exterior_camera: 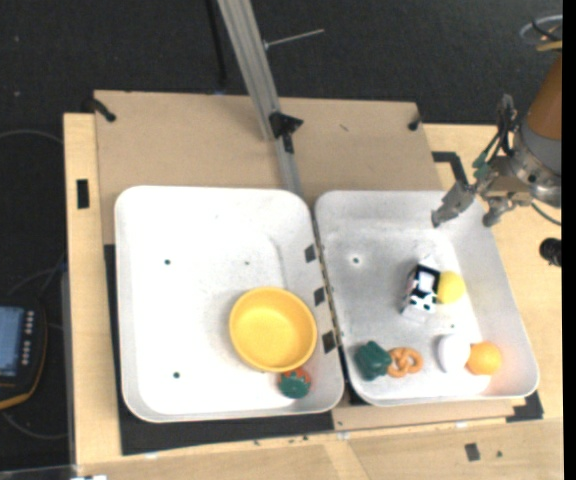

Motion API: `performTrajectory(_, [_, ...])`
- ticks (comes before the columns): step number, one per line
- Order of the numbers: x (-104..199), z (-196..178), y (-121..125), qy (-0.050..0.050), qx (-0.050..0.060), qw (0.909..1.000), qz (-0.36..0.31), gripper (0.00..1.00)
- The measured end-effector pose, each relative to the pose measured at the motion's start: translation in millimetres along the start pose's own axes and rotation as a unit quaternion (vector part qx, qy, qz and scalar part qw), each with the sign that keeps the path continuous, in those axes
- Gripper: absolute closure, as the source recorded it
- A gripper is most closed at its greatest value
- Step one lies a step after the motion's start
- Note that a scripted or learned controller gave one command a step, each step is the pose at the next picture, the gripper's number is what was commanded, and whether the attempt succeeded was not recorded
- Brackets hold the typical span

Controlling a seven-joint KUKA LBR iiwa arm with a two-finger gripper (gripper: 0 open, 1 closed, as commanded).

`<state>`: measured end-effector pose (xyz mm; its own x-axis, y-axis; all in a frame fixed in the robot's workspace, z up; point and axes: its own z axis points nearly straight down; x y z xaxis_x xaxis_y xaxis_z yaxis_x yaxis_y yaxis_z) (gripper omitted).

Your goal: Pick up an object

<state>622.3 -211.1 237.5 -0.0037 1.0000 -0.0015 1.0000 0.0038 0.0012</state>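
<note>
Two white bins (148,268) share the tabletop; tool (473,206) hangs spread and empty over the right bin's far rim, likely lining up on the cow-patterned block (422,290)

worktop (218,128) tan, beneath and left of jaws | metal pole (253,58) slanting, far left of jaws, above | blue-screened handheld pendant (3,353) far left, below jaws, off worktop edge
</note>
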Motion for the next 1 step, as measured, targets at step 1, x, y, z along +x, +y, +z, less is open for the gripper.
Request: performTrajectory(1, [-0.3, -0.1, -0.1, -0.001, 0.0, 1.0, 0.0, 0.0])
